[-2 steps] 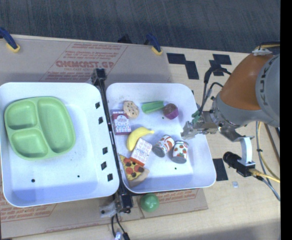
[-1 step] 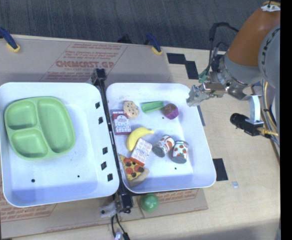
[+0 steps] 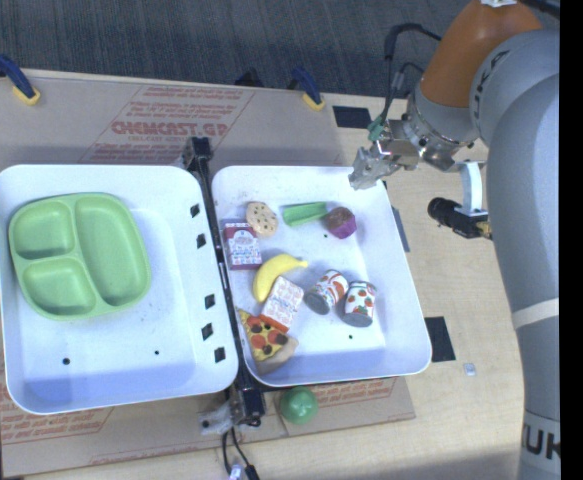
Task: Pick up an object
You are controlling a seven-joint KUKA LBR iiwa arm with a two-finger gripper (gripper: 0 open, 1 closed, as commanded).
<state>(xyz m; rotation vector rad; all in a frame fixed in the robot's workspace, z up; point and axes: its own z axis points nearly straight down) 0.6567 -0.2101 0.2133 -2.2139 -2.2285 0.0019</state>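
At one o'clock of the right bin (image 3: 376,253): gripper (image 3: 362,175), low over the rim at that corner, apart from every item. Open or closed: cannot tell at this size. Nothing seen in its grasp. Behind it, toward three o'clock: grey arm (image 3: 521,148) with orange band (image 3: 461,58).

Inside the right bin, all lying loose on the floor:
- At twelve o'clock: cookie (image 3: 262,218), then a green stick (image 3: 306,212) beside it, then a purple lump (image 3: 341,222) just off the stick's right end, nearest the gripper.
- At nine o'clock: red box (image 3: 241,245), close to the left wall.
- At centre: banana (image 3: 276,271), touching a small carton (image 3: 283,301) below it.
- At four o'clock of centre: two cans (image 3: 329,291) (image 3: 360,303), tipped, side by side.
- At seven o'clock: pizza slice (image 3: 266,338), in the corner, just under the carton.

In the left bin (image 3: 171,318), toward nine o'clock: green tray (image 3: 76,253) with three compartments.

Under both bins: cardboard (image 3: 151,118), with blue clamps (image 3: 19,80) (image 3: 309,88) at its far edge. Outside the right bin, at six o'clock, on the cardboard: green ball (image 3: 297,405).
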